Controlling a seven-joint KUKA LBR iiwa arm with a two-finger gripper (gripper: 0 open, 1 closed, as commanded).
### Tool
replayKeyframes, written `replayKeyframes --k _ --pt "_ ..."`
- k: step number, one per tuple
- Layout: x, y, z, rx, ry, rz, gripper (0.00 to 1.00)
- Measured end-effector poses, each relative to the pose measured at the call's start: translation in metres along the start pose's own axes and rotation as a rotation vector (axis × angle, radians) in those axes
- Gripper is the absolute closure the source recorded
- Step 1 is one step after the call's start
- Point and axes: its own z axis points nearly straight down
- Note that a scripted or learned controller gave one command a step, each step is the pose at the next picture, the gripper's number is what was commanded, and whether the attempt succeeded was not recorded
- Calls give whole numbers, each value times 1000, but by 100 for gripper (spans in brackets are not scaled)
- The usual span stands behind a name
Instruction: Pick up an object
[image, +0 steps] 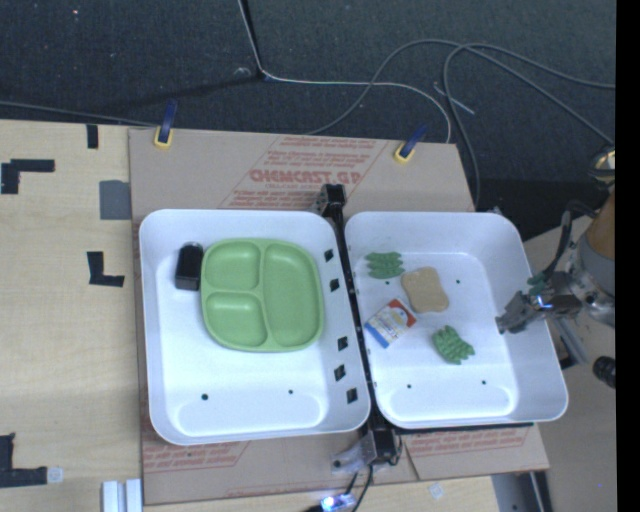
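Note:
In the right bin (500, 250) lie a tan bread-like piece (427, 289), a small white packet with red and blue print (390, 324), and two green leafy pieces, one near the divider (383, 264) and one lower (453, 345). My gripper (522, 311) hangs over the right bin's right rim, to the right of all these things. Nothing shows between its fingers.
The left bin (165, 390) holds a green three-compartment plate (263, 295) and a small black block (188, 266) at its left. Both bins rest on a cardboard sheet (300, 165). Cables run across the dark surface behind.

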Motion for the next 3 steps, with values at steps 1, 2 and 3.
replayKeyframes --k 1,2,3 --pt "56 29 0 -1 2 -6 100" --pt "106 46 -11 0 2 -6 100" --pt "153 59 -18 0 1 -5 100"
